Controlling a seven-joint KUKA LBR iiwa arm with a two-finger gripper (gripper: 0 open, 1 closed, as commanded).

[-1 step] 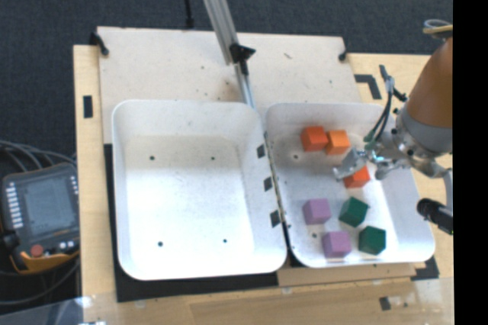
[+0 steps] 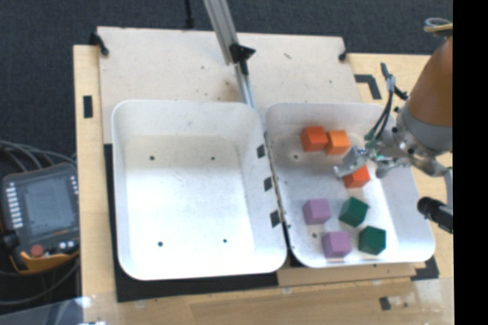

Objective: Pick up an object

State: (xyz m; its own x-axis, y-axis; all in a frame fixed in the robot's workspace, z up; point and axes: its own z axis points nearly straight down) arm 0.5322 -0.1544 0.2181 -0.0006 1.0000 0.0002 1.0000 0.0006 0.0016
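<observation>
Over the right bin (image 2: 424,246), my hand (image 2: 357,165) hovers at an orange block (image 2: 356,178) (grip unclear, I cannot tell); next I should close squarely and lift.

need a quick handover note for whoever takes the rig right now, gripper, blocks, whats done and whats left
Gripper: low in the right bin, right at a red-orange block; whether it grips the block cannot be told.
Blocks: all in the right bin. Two orange blocks touch near the far wall; two purple blocks and two green blocks sit nearer the front.
Done: approach to the block.
Left: confirm a grip, then lift.
</observation>
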